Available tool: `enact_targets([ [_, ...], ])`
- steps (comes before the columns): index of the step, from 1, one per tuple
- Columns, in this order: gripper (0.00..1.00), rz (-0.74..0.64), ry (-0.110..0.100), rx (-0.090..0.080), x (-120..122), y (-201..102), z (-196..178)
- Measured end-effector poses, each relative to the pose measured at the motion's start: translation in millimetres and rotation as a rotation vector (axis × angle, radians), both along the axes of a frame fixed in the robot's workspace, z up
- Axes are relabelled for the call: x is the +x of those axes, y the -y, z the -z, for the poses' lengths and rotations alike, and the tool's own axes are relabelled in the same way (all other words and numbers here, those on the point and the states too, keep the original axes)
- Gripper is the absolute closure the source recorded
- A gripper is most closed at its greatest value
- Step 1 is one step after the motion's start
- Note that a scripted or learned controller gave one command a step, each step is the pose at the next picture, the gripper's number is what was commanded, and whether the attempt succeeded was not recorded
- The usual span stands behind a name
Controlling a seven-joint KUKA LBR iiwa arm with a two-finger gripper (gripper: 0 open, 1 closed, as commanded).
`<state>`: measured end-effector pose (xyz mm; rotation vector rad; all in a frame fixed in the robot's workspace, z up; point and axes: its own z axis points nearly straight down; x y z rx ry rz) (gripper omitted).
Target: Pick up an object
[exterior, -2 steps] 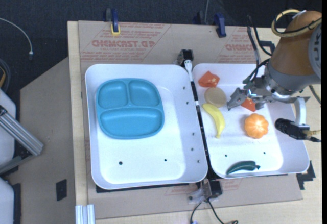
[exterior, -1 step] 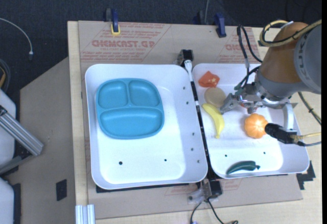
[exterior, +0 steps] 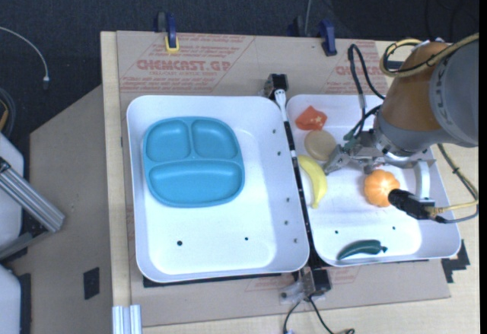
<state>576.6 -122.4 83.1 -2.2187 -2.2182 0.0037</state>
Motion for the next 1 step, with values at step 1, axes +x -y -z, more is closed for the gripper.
enact_targets([
  [1, 1.00, 0.001, 0.004, -0.001, 1.0, 0.1, -12.0],
])
